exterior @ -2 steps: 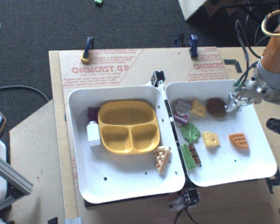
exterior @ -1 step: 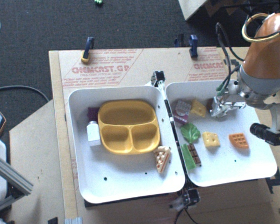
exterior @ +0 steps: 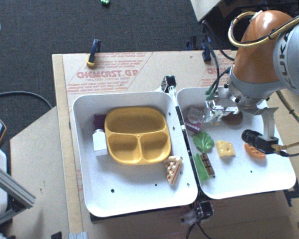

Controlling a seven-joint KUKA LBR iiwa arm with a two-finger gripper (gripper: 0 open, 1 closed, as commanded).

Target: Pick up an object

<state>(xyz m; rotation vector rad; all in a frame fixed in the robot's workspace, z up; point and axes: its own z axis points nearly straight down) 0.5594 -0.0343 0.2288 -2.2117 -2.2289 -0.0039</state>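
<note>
Gripper (exterior: 216,109) at the far part of your right bin (exterior: 273,182), spread or closed you cannot tell | purplish item (exterior: 193,121) just left of it | green leaf (exterior: 204,140) and cheese piece (exterior: 224,148) nearer you | left bin (exterior: 86,160): yellow divided plate (exterior: 138,134), tan food wedge (exterior: 173,169) at its near-right corner

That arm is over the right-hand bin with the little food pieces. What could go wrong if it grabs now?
1. The gripper sits at the back of the right bin, between a pinkish piece and a brown round piece; it may nudge one aside rather than pinch it.
2. The green leaf and yellow cracker look flat, so a grab might slip off them.
</note>
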